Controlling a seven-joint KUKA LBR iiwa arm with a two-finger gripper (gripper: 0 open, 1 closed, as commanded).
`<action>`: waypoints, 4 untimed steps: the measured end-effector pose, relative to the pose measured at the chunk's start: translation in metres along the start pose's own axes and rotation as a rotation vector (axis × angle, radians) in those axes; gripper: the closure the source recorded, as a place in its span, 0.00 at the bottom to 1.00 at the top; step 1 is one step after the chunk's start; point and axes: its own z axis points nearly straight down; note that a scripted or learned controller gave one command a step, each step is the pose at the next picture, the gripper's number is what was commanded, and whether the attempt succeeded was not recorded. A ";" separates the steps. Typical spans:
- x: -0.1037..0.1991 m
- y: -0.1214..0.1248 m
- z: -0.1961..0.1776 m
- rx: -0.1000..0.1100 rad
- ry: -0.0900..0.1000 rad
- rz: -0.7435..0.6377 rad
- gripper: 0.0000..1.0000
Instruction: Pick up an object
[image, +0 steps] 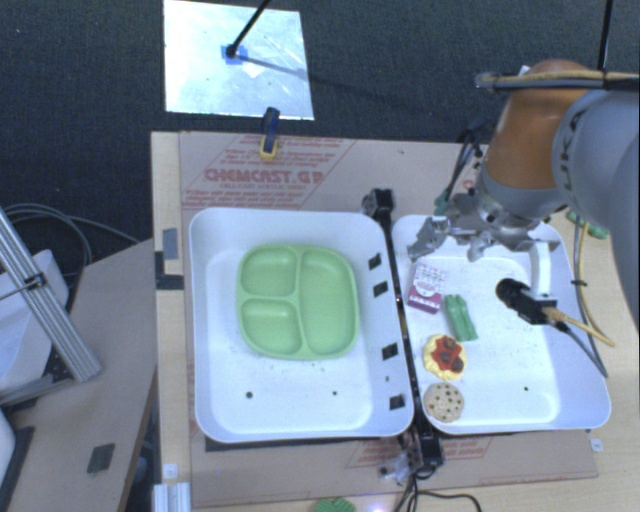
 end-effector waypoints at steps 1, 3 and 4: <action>0.003 -0.003 0.002 0.007 0.003 -0.003 0.00; 0.003 -0.003 0.002 0.007 0.003 -0.003 0.00; 0.003 -0.003 0.002 0.007 0.003 -0.003 0.00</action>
